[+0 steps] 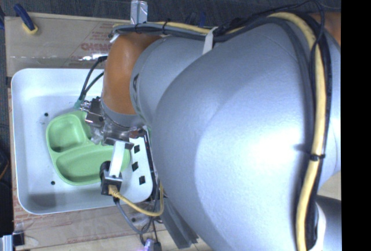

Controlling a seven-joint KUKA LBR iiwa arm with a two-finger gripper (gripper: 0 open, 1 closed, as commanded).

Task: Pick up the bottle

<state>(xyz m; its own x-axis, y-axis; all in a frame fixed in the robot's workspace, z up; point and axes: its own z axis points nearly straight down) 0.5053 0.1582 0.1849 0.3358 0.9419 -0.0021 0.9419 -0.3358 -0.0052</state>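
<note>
Camera view. The arm (243,128), grey and bulky, comes in from the right and covers most of the bench (58,35). Its orange band (119,79) sits directly above the wrist. The hand (97,122) is seen below that band as a cluster of metal parts pointing down into the white bin (23,128).

Hand state: cannot tell. The wrist and arm screen its working end, so it cannot be judged whether it is apart, together or clamped on anything. Nothing can be confirmed as held.

Contact: the hand stands at the right rim of a green tray (69,145), about level with the ridge between the tray's two compartments. Whether it touches the rim cannot be told.

The tray lies flat on the bin floor, just beside the hand and running away from it toward the view's left. Its smaller compartment is up-view of the hand and its larger one down-view.

Bottle: its place cannot be told from this view. The arm hides the part of the bin to the hand's right.

Well apart from the hand, at the bench's far left corner, lies a blue clamp (23,17) with a yellow tip. A grey bracket (139,11) stands at the bench's far edge, up-view of the hand beyond the band.
</note>
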